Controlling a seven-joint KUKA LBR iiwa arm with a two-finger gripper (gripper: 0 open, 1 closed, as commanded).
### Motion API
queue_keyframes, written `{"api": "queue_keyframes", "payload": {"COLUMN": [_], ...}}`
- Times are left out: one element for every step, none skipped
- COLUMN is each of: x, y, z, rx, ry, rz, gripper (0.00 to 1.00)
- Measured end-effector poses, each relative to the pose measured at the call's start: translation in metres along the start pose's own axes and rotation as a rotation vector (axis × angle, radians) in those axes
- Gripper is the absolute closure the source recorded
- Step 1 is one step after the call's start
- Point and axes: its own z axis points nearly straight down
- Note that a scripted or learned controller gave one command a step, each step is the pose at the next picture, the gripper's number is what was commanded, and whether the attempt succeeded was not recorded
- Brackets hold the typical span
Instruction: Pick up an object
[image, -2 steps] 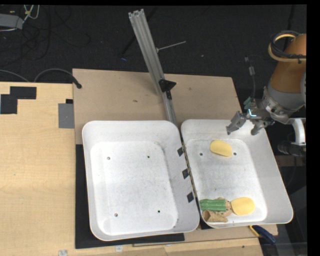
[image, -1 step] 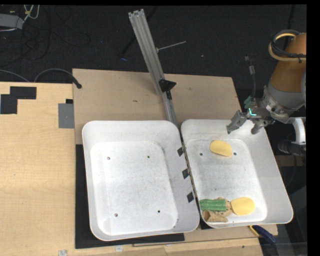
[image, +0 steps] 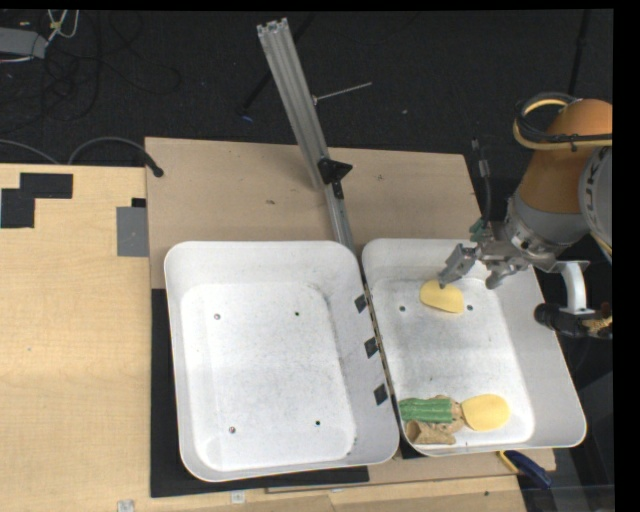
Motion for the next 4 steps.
{"api": "queue_keyframes", "payload": {"x": [0.008, 0.009, 0.008, 0.007], "y": [0.002, 0.002, 0.002, 0.001], "z": [0.062, 0.076, 0.065, 0.001], "rx": [0.001, -0.003, -0.003, -0.012], "ry": [0.001, -0.001, -0.001, -0.003], "rz": [-0.004, -0.004, -0.003, -0.001], "gripper": [0.00, 0.00, 1.00, 1.00]}}
